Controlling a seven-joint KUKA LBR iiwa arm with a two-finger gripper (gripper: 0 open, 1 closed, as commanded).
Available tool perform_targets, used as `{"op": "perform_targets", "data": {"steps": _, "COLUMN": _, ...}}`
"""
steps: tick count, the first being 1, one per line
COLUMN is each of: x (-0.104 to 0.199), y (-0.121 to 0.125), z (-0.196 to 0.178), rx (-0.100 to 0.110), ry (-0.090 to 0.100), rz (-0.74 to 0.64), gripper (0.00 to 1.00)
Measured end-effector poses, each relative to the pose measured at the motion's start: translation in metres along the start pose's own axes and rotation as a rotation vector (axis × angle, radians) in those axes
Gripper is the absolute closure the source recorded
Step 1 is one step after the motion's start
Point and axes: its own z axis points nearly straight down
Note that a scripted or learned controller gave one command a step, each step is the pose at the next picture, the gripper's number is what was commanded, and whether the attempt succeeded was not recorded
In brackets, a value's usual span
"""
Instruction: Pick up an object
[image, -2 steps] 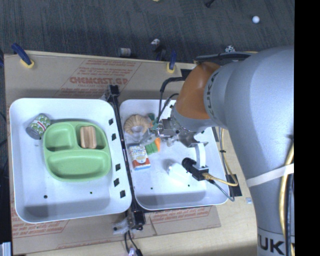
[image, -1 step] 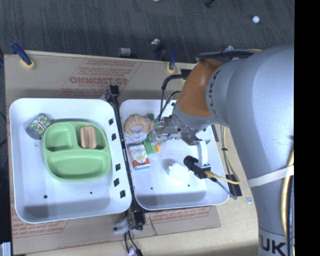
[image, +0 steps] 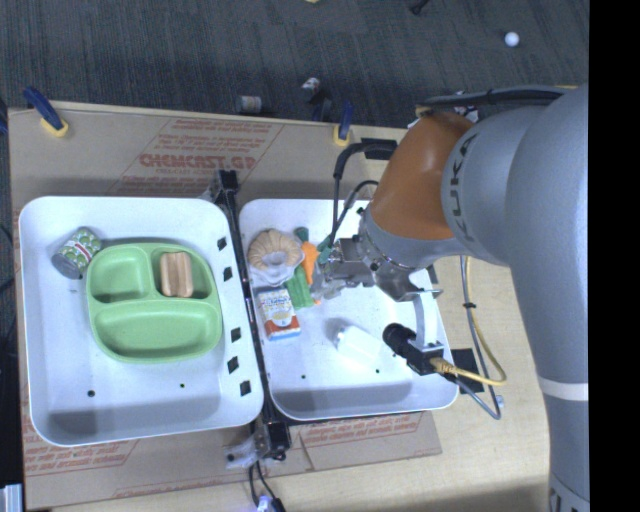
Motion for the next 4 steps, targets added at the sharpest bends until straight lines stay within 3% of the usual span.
{"op": "perform_targets", "data": {"steps": 1, "x": -0.051, "y": -0.062, "z": -0.027, "rx": 0.000, "ry": -0.001, "rz": 0.003, "gripper": 1.00}}
{"op": "perform_targets", "data": {"steps": 2, "x": -0.050, "y": -0.061, "z": -0.026, "rx": 0.000, "ry": -0.001, "rz": 0.002, "gripper": 0.00}}
{"op": "perform_targets", "data": {"steps": 3, "x": -0.099, "y": 0.008, "z": 0.059, "rx": 0.003, "ry": -0.001, "rz": 0.001, "gripper": 0.00}}
{"op": "perform_targets", "data": {"steps": 4, "x": -0.060, "y": -0.037, "z": 0.101, "rx": 0.003, "ry": 0.001, "rz": 0.000, "gripper": 0.00}}
